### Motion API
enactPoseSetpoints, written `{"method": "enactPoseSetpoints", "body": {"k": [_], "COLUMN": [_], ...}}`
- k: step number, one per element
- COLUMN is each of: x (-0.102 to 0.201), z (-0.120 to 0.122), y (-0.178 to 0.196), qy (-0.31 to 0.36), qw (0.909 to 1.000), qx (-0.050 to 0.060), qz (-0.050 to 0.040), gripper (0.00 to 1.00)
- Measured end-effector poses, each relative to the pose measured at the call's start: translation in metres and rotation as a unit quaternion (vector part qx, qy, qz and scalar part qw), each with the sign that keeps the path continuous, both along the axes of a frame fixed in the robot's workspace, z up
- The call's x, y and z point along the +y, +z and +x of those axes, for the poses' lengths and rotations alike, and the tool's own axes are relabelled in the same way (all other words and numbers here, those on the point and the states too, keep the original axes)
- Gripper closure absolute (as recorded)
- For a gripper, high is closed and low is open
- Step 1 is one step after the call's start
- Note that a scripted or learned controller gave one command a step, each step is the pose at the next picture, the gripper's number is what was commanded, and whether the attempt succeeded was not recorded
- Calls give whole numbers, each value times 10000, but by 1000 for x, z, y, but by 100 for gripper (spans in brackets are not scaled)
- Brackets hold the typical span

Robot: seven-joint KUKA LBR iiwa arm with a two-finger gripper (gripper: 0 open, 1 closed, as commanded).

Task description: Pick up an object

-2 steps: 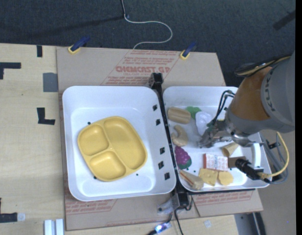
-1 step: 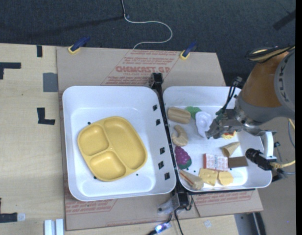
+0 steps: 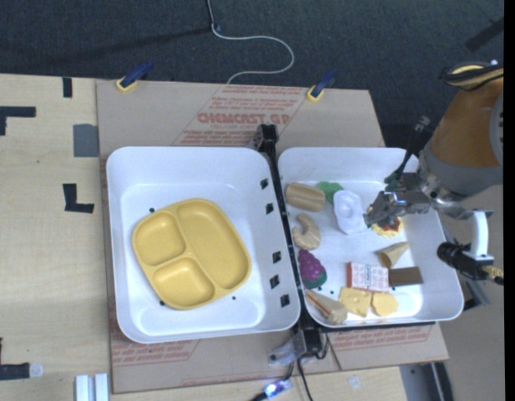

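The right bin holds several toy foods. Among them are a tan bread roll, a green piece, a white item, a tan curled piece and a purple bunch. A red and white box, a brown bar, a tan wedge and yellow cheese pieces lie nearer the front. My gripper hangs low over the bin's right middle. A small red and yellow item lies directly at its tip, and whether it is gripped is unclear.
The left bin carries a yellow divided plate. A black divider clip row runs between the bins. The grey arm with its orange band enters from the right over the bin's rim.
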State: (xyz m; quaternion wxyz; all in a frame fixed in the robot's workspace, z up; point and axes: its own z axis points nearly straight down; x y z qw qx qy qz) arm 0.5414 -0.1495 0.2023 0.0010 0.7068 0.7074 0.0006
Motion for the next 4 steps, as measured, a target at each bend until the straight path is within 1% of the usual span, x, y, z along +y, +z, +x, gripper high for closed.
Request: {"method": "enactPoseSetpoints", "body": {"k": [1, 2, 3, 4], "x": [1, 61, 115, 125], "z": [1, 9, 12, 2], "y": [23, 15, 31, 24], "qy": [4, 28, 30, 2], "qw": [10000, 10000, 10000, 10000], "qx": [5, 23, 13, 27], "qz": [3, 9, 11, -1], "gripper": [100, 100, 100, 100]}}
